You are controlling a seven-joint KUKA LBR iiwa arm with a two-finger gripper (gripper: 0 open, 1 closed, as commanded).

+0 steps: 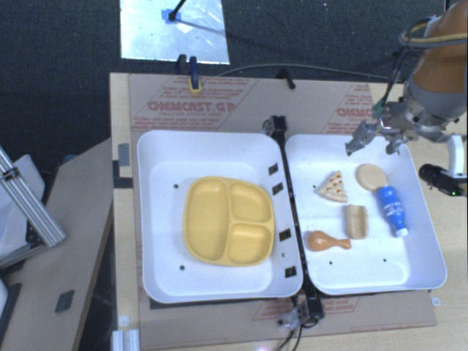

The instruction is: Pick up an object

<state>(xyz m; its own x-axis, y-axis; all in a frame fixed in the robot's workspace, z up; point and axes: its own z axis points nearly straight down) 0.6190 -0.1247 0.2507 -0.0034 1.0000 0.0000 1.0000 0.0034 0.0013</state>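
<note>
Right bin, near to far: chicken drumstick, hot dog bun, blue bottle, pizza slice, round cookie. Left bin: yellow divided plate. Farthest, gripper above right bin's back edge, fingers apart, clasping nothing.

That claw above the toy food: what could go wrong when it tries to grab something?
The gripper hangs open above the right bin's far edge, holding nothing.

1. The cookie and blue bottle touch, so closing on one may nudge the other aside.
2. The pizza slice lies flat, so the fingers might slide over it.
3. The drumstick and bread sit close together, so both could get bumped.
</note>
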